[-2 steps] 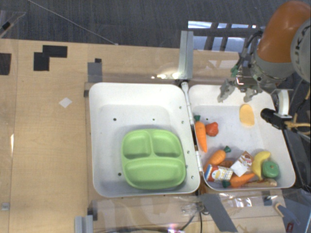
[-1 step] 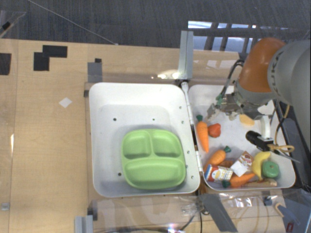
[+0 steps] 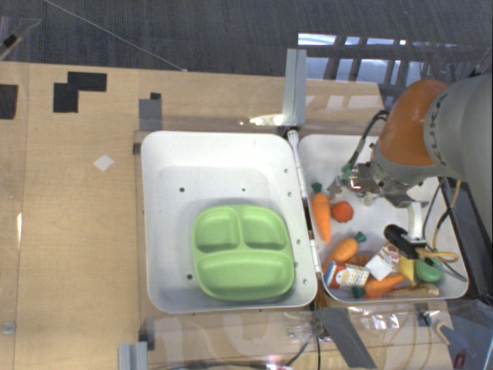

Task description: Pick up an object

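The right bin [image 3: 327, 156] holds a pile of toy food. A long orange carrot [image 3: 320, 216] lies along its left wall, with a red tomato [image 3: 342, 211] just to its right. Nearer the front are a short carrot [image 3: 345, 250], a colourful small box [image 3: 348, 276], a white packet [image 3: 380, 267], another carrot [image 3: 384, 285] and a yellow and green piece [image 3: 422, 270]. My gripper [image 3: 357, 183] hangs low in the right bin, just above and behind the tomato, under the orange wrist band. I see nothing held in it.
The left bin [image 3: 166, 168] bears a green divided plate [image 3: 243, 251] toward its front right. A metal post [image 3: 295, 83] stands behind the seam between the bins. The grey arm [image 3: 462, 129] covers the right bin's far right corner.
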`<state>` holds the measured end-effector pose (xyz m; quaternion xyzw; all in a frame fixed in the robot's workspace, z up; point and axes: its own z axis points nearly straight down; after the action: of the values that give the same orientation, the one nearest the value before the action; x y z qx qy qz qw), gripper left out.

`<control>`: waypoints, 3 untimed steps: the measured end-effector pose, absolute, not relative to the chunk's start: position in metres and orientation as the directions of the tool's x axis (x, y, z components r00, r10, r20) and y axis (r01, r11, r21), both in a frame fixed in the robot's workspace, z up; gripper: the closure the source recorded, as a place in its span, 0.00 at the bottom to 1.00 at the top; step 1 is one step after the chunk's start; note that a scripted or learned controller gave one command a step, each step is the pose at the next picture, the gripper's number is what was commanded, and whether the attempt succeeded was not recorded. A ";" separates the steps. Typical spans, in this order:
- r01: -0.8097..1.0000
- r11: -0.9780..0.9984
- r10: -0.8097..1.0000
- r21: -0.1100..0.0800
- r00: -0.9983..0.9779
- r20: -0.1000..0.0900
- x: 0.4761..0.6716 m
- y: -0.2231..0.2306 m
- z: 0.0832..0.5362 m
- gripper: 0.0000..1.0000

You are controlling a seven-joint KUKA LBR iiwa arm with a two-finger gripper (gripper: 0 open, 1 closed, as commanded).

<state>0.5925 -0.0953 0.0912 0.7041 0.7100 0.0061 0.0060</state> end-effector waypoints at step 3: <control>0.995 0.094 0.996 0.018 -0.094 -0.004 0.573 -0.110 0.092 0.00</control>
<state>0.5729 -0.1104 0.0919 0.6729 0.7396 0.0053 0.0077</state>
